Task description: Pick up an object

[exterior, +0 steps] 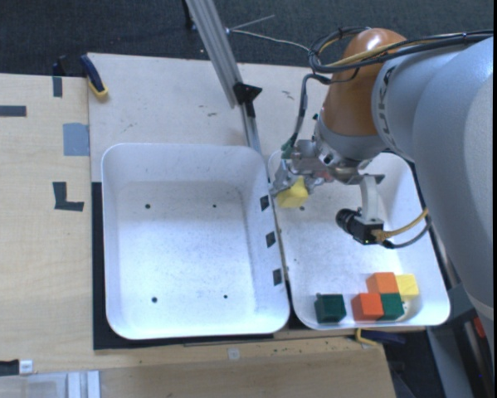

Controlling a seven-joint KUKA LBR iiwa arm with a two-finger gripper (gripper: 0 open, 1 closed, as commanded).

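Pale wood makes up the bench (32, 222), with dark carpet running along the top of the frame and bits of grey and black tape stuck at the left. Two shallow white bins sit side by side on it: the left bin (115, 222) takes up the middle of the frame, and the right bin (431, 305) lies toward the lower right, its upper part covered by the arm. A slanted metal rail (219, 48) comes down from the top centre to the seam between the bins. The grey arm (447, 123) enters from the right, its orange band (360, 73) showing in the upper right, with black cables looping over it. The hand (296, 182) hangs at the upper left corner of the right bin, just beside the wall shared with the left bin. A yellow block (294, 194) sits tilted right at the fingertips, and the fingers look pinched on it, with the block seeming raised off the bin floor. In the lower right corner of the right bin lies a cluster of blocks: a dark green block (330, 308) stands a little apart on the left, then an orange-red block (366, 306) touching a green block (392, 305), with an orange block (383, 282) and a small yellow block (407, 285) behind them.
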